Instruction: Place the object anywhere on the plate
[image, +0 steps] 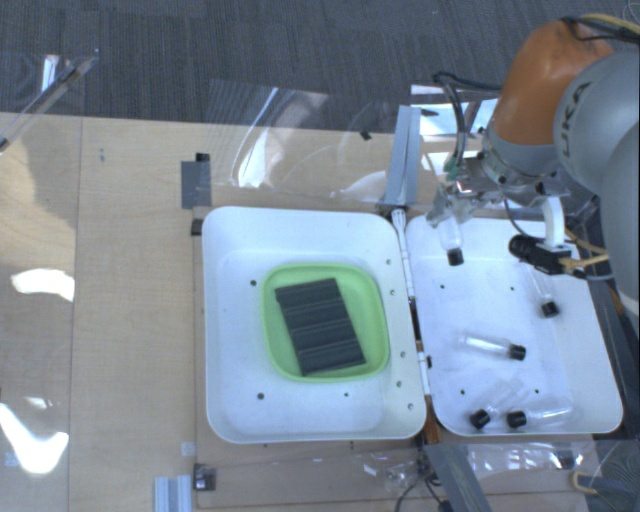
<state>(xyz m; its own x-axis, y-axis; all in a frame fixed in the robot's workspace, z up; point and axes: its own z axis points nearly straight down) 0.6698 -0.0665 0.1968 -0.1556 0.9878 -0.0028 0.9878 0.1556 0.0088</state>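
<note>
Reaching in from the right, the grey arm (560, 90) hung over the far edge of the right bin (580, 390), well apart from the left bin (230, 400) beside it. The green plate (272, 300) sat in the middle of the left bin, and a dark ridged block (318, 325) lay flat on it, covering much of its floor.

The gripper (452, 215) stood at the far left corner of the right bin. A clear tube with a black cap (454, 250) pointed down from just beneath it. Whether the gripper was closed on that tube, open around it, or merely above it could not be told.

Other capped tubes lay loose in the same bin: one (490, 346) near the middle, one (548, 305) toward the right, and two small caps (497, 418) at the near edge.

By my reading, the task was at the picking stage, with the tube under the gripper the likely object and nothing yet carried across. The next move would call for a sure hold. A lift clear of the bin walls would follow, then travel left to the plate, where bare green shows mainly along the rim around the block.
</note>
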